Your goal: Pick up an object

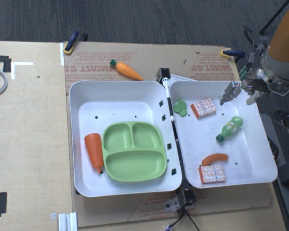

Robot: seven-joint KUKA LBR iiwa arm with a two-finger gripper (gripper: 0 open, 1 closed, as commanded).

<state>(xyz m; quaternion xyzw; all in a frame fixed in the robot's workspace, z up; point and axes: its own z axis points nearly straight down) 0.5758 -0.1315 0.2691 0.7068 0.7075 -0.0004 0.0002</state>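
My gripper (240,96) hangs over the far right corner of the right bin (260,167), open, with nothing between its fingers. Below and left of it lies a green bottle (229,129) on its side. An orange-and-white snack box (203,108) rests at the bin's far side, to the gripper's left, with a small green leafy piece (180,108) beside the dividing wall. Near the front lie a red sausage (214,159) and a second snack box (212,173).
The left bin (82,100) holds a green divided plate (134,151) and an orange-red cylinder (93,151) along its left wall. A toy carrot (126,70) lies on the cardboard behind the bins. Clamps sit at the cardboard's far corners.
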